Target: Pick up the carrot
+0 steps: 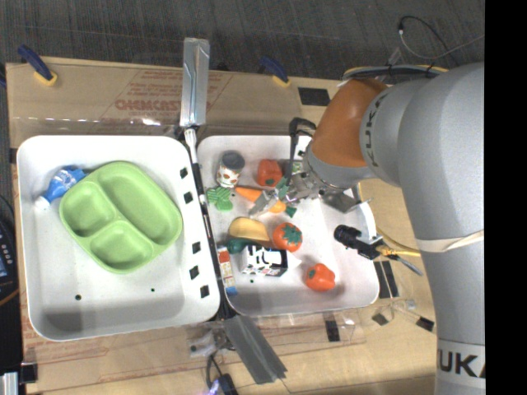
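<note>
My claw (284, 194) hangs low in the right bin (362, 290), right at the carrot (249, 193), which lies on its side between a green figure (219, 197) and a red tomato (268, 173). Whether I have closed on it, I cannot tell. The carrot looks like a light, stiff, smooth plastic toy, likely to slip, so I would grip across its thick middle. Room is tight: a banana (249, 230) and more tomatoes crowd close. The left bin (33, 303) holds a green tray (121, 215). The surface (148, 85) beneath looks like cardboard.
</note>
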Robot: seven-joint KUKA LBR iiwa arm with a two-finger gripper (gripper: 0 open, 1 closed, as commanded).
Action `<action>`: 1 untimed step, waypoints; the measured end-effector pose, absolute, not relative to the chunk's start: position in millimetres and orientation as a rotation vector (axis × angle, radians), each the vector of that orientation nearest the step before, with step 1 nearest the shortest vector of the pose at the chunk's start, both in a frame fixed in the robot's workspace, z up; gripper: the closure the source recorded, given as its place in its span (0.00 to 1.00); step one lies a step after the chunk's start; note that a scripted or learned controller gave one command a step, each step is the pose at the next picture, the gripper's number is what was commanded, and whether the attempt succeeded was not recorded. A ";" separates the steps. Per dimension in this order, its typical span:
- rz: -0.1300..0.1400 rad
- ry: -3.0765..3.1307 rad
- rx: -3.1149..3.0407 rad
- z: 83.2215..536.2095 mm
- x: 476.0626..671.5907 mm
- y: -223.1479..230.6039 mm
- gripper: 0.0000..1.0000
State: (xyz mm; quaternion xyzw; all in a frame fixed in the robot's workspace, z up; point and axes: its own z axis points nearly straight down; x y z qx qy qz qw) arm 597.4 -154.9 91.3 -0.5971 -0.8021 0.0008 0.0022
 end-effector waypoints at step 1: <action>-0.002 -2.501 -1.905 226.9 579.1 -127.5 0.00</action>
